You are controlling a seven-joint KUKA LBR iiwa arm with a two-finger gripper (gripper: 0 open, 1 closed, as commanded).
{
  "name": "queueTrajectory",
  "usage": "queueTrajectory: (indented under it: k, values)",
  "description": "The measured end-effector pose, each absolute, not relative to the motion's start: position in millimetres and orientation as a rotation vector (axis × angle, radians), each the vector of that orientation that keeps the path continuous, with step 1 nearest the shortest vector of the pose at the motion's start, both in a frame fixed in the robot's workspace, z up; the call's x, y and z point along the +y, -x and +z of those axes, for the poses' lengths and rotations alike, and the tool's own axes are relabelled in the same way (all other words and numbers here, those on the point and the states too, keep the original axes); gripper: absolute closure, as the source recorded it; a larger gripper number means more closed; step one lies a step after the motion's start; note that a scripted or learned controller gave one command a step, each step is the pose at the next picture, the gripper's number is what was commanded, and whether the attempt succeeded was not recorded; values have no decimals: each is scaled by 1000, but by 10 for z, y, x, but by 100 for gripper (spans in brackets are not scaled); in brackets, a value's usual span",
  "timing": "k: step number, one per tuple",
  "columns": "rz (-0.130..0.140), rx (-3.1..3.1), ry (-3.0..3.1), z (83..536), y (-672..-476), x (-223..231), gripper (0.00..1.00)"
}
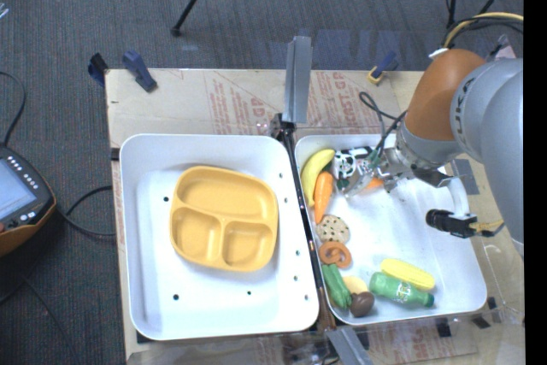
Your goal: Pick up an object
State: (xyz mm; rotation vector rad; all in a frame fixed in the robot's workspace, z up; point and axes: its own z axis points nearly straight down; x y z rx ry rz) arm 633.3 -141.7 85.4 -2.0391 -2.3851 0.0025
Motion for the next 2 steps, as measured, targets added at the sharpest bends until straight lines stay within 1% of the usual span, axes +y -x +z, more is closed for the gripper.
queueTrajectory:
  k: [1,2]
  values:
    - [6,-2387,2033,934,-6337,-1410,100]
    - [7,-2388,2032,931,-6336,-1409,0]
